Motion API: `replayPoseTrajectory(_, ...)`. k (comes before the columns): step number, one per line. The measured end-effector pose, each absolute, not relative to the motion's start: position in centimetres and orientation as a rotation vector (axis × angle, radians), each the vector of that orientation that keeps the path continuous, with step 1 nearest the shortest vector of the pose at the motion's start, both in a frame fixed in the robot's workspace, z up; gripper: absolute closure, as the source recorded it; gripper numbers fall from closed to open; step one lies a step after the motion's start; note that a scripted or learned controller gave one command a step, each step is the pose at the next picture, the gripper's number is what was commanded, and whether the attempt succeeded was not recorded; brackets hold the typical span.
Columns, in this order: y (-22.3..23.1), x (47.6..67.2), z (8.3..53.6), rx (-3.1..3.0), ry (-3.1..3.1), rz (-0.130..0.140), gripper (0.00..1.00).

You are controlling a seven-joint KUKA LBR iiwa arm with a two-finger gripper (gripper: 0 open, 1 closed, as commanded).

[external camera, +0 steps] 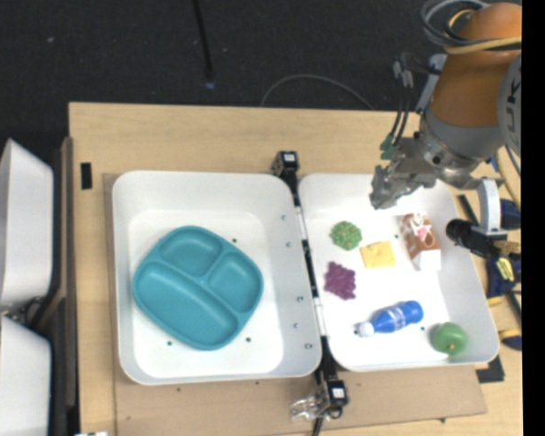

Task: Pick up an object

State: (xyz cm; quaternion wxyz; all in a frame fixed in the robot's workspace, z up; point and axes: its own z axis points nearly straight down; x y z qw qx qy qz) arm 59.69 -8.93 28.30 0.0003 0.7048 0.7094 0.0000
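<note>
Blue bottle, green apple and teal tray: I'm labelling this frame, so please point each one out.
blue bottle (395, 316), camera view, middle of its body.
green apple (449, 338), camera view, centre of the fruit.
teal tray (177, 284), camera view, floor of its largest compartment.

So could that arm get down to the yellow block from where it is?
Probably yes. The gripper hovers over the right bin, and the yellow block lies apart from its neighbours with nothing on top of it.

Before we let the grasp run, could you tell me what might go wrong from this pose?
1. The gripper hovers near the right bin's far wall, with no item directly beneath, so descending here may grasp nothing.
2. The yellow block, green broccoli and purple grapes sit close together; grabbing one could nudge another.
</note>
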Motion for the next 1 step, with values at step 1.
replayPoseTrajectory(1, -4.15, 61.42, 27.81, 2.214, 2.227, 0.001, 1.0)
